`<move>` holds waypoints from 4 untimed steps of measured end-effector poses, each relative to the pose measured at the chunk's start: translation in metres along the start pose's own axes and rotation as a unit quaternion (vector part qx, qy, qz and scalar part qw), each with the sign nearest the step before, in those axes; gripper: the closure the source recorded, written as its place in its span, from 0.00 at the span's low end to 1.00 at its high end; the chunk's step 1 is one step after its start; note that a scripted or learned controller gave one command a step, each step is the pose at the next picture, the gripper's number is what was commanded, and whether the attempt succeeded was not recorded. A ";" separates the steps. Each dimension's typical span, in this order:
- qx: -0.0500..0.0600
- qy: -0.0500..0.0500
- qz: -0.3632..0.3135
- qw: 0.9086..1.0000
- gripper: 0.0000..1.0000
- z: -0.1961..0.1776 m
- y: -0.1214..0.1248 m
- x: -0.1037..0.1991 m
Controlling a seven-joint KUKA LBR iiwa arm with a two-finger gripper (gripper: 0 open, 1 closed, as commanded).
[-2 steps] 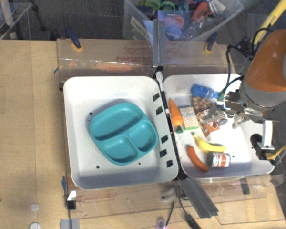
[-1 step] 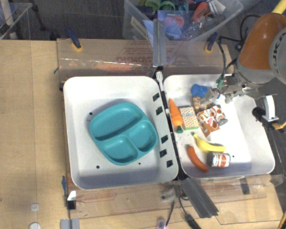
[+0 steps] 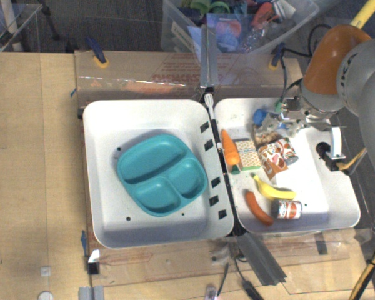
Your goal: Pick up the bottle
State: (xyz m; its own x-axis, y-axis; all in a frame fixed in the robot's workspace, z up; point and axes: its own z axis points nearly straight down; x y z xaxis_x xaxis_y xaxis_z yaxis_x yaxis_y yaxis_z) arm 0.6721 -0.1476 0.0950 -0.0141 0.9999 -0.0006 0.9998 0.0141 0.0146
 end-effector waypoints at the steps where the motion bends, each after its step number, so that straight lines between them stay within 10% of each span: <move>1: -0.004 0.000 -0.002 1.000 1.00 -0.014 0.003 0.002; 3: 0.007 -0.002 0.209 0.978 1.00 -0.180 -0.001 0.138; 4: 0.006 -0.002 0.260 0.966 1.00 -0.187 -0.001 0.079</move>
State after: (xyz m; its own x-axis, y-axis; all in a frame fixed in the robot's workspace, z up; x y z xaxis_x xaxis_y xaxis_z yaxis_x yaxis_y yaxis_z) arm 0.6668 -0.0683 0.2822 0.4903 0.8716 -0.0010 0.8716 -0.4903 0.0019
